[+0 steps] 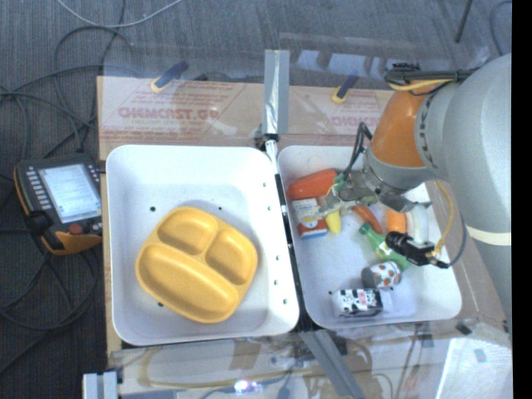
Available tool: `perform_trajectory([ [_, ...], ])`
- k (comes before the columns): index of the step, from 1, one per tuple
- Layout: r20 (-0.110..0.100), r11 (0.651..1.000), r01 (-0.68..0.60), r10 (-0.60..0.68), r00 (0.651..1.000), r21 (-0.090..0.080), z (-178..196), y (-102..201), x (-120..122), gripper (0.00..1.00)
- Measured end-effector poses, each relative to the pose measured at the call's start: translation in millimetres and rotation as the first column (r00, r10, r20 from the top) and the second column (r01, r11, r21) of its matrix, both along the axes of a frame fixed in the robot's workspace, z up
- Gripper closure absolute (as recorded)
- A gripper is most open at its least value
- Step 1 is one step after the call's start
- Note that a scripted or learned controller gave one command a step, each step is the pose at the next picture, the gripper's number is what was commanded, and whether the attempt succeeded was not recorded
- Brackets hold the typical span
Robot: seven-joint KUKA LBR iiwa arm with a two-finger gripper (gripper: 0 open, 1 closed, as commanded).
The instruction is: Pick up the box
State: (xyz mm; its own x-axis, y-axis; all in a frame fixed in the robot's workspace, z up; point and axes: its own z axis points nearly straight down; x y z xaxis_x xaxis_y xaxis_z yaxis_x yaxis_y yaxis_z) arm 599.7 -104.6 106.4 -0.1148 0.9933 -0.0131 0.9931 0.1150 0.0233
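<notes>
A small white box with orange and blue print (309, 219) lies near the left wall of the right bin (440, 302). My gripper (339, 192) hangs just above and to the right of it, over a cluster of toys. The arm comes in from the right, its orange band (397, 138) above the wrist. Nothing can be seen held in the gripper. A second, black-and-white patterned carton (360, 302) lies near the front of the same bin.
An orange piece (312, 183), a yellow piece (334, 220), a small carrot (368, 216), a green bottle (378, 241) and a spotted cup (384, 274) crowd the right bin. A yellow divided plate (197, 262) lies in the left bin (125, 189). A teach pendant (58, 198) sits at the far left.
</notes>
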Motion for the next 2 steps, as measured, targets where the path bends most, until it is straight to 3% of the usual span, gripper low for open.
perform_trajectory([
  [1,-0.029,0.975,0.224,-0.224,0.974,0.006,75.6,36.8,-14.7,1.00],
  [2,-0.028,0.974,0.225,-0.225,0.974,0.005,75.8,36.0,-14.7,0.00],
])
